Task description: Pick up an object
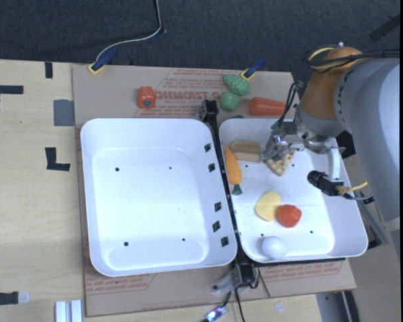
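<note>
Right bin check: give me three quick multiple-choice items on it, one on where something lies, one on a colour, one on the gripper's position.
1. Where does the orange carrot lie?
A. Against the right bin's left wall
B. In the left bin
C. On the cardboard above the bins

2. What colour is the round piece touching the yellow piece?
A. Blue
B. Red
C. Black

3. Where is the gripper now?
A. Over the left bin
B. Off the bench
C. Low in the right bin's upper part, at a tan piece

Answers:
1 A, the carrot lies along the wall by the divider.
2 B, it is plainly red beside the yellow.
3 C, the wrist ends above the tan piece, right of a beige roll.
</note>
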